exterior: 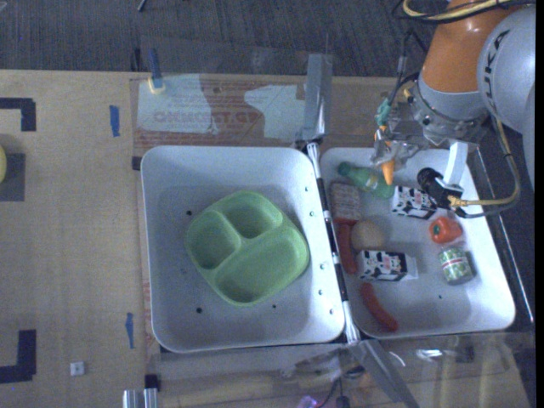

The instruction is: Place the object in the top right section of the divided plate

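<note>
Grey-and-orange arm (476, 49) bent low, tool (389, 153) above right bin's (493, 313) far edge

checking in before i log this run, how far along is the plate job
Early. Done: nothing yet; the green divided plate in the left bin has nothing in any section. In hand: the gripper hangs over the right bin's far end, near the green bottle; no object visibly between its fingers. Left: grasp an item, carry it over, set it in the plate's top right section.

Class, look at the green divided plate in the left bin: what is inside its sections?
The green divided plate shows bare green in all three sections, nothing hidden. The food items lie in the right bin, under the tool.
</note>
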### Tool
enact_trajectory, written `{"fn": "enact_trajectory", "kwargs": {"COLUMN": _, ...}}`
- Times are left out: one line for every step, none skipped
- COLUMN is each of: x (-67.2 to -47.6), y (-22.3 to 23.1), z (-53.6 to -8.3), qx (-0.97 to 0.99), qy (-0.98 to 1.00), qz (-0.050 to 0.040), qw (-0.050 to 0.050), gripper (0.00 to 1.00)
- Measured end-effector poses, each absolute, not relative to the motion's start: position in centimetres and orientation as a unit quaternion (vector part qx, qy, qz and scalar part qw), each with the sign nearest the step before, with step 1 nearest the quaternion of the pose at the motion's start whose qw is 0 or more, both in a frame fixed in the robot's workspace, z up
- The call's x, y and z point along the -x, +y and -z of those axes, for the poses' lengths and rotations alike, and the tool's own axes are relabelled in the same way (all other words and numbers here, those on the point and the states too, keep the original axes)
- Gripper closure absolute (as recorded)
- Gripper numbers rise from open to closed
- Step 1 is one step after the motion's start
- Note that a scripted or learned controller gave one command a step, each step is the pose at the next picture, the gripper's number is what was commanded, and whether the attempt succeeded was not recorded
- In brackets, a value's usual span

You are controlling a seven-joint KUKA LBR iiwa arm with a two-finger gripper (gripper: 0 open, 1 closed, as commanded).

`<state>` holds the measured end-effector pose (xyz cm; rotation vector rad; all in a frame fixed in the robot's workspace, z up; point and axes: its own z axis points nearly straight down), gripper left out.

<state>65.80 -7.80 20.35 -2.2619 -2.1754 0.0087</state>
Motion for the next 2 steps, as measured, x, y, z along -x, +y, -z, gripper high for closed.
{"fn": "enact_trajectory", "kwargs": {"x": -65.8, "y": -2.1, "z": -18.1, "qx": 0.779, "qy": -0.627, "qz": -0.0034, "qw": 0.003, "gripper": 1.0}}
{"fn": "enact_trajectory", "kwargs": {"x": -66.6, "y": 8.4, "z": -19.5, "qx": 0.78, "qy": -0.626, "qz": -0.0026, "qw": 0.001, "gripper": 1.0}}
